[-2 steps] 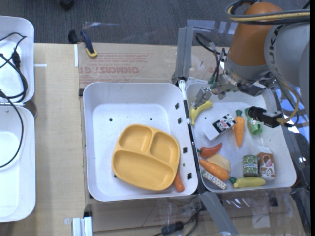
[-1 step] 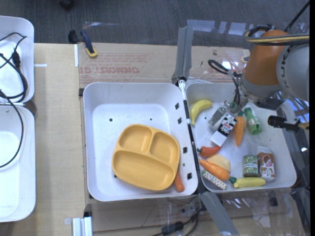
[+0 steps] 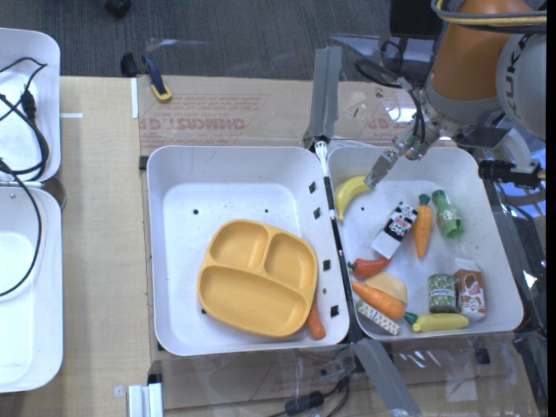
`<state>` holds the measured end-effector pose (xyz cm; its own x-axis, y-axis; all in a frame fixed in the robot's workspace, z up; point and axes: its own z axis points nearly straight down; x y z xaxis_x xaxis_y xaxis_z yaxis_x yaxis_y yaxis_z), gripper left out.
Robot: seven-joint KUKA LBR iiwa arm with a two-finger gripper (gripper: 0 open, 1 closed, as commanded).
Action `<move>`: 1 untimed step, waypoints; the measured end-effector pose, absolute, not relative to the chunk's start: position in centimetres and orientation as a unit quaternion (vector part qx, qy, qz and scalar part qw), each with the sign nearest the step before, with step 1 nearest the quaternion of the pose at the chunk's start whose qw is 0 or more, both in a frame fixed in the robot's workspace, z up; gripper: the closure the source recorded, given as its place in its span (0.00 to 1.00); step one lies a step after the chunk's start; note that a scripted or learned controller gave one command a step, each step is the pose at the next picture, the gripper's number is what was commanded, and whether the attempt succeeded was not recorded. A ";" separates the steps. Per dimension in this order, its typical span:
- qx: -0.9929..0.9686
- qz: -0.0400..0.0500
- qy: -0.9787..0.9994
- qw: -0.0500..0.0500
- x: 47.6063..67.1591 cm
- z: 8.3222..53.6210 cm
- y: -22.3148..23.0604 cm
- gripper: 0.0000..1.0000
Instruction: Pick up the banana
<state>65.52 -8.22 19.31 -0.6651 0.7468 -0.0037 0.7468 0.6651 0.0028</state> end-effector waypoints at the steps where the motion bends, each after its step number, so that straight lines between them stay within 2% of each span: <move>1: 0.349 0.000 0.937 0.001 64.2 9.5 -10.3 0.00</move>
